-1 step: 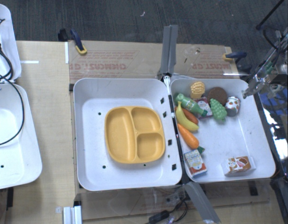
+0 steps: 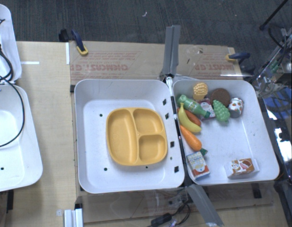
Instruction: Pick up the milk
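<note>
At the far left, a black cable (image 2: 13, 93) is seen looped over a white tray (image 2: 15, 150) beside the bench. A blue clamp (image 2: 80, 45) is fixed at the back edge of the cardboard sheet (image 2: 117, 60) laid under the 2 bins. In the left bin (image 2: 89, 174), a yellow plate (image 2: 136, 136) with 3 compartments is set near the middle.

In the right bin (image 2: 264, 141), the toy food is gathered towards the back left: a banana (image 2: 183, 119) and a carrot (image 2: 190, 137) along the left wall, a green bottle (image 2: 193, 106), a corn cob (image 2: 200, 90), a brown round piece (image 2: 220, 96) and a green bunch (image 2: 221, 111).

2 small cartons are found near the front wall, well apart: a carton with a red base (image 2: 198, 164) just beside the carrot's tip, and a white and orange carton (image 2: 241, 167) towards the front right corner. Which of the 2 is the milk cannot be read. The state of the pincer cannot be told.
</note>
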`<control>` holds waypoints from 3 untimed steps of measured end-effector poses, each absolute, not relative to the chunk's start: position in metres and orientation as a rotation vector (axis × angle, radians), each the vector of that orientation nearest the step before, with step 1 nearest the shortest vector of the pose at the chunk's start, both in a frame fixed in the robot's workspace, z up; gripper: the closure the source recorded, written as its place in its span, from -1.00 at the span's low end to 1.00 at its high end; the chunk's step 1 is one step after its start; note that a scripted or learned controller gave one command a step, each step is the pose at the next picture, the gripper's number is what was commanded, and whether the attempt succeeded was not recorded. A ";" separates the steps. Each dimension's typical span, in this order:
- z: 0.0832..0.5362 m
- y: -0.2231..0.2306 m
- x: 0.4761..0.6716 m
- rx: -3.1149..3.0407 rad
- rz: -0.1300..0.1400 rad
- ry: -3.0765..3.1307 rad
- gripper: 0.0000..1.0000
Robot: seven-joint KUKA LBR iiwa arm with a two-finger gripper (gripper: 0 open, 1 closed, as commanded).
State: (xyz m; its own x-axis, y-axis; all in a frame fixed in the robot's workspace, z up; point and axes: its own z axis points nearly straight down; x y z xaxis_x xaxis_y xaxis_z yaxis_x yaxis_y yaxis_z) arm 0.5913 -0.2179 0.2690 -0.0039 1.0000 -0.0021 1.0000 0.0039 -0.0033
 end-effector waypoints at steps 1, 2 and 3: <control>0.269 -0.218 0.591 -2.217 0.007 -2.225 -1.00; 0.199 -0.222 0.514 -2.296 0.004 -2.141 -1.00; 0.108 -0.199 0.477 -2.367 0.003 -2.060 -1.00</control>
